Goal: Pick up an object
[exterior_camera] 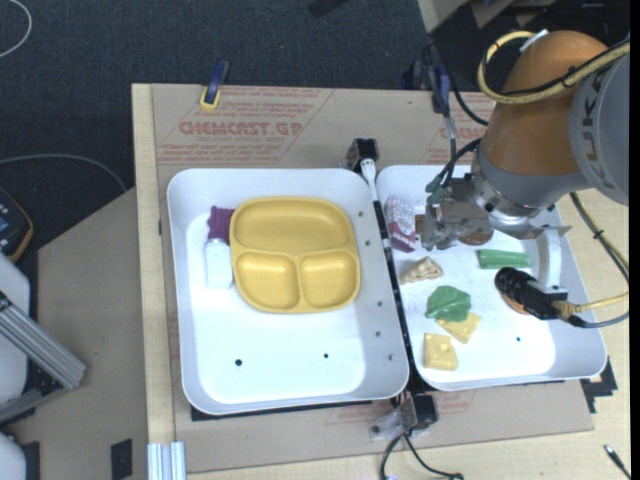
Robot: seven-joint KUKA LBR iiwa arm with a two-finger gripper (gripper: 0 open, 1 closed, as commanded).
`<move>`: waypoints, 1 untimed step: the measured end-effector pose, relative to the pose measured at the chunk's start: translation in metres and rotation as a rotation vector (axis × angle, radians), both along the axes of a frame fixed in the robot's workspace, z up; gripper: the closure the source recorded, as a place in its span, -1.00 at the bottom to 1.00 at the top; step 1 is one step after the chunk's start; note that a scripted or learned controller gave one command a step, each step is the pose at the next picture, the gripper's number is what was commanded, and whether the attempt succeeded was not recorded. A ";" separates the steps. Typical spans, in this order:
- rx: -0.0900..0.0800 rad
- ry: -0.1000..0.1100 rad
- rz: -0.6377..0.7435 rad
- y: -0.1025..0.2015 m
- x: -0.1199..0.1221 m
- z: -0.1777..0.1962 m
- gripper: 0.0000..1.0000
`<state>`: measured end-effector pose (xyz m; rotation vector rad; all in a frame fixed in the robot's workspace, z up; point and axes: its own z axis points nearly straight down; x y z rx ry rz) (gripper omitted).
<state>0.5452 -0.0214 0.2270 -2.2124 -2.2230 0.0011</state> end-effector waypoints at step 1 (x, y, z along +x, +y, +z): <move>-0.001 0.001 -0.002 0.030 -0.032 -0.005 1.00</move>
